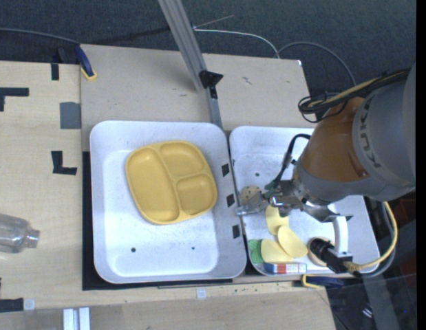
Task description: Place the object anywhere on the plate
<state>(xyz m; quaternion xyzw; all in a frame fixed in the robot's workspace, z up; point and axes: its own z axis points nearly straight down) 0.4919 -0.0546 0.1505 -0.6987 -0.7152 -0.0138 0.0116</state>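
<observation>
The yellow plate (172, 181), with three compartments and rounded corners, lies tilted in the left bin (106, 184), toward its upper half. In the right bin (250, 143), the claw (250, 203) sits near the left wall, at about nine o'clock from the arm's orange band (333, 146). A small round tan object (250, 195) lies right at the claw's tip; whether it is held cannot be told. Pale yellow pieces (281, 239) lie at five o'clock from it, above a green item (254, 251). A clear bottle (12, 234) rests on the surface (34, 177) at far left.
</observation>
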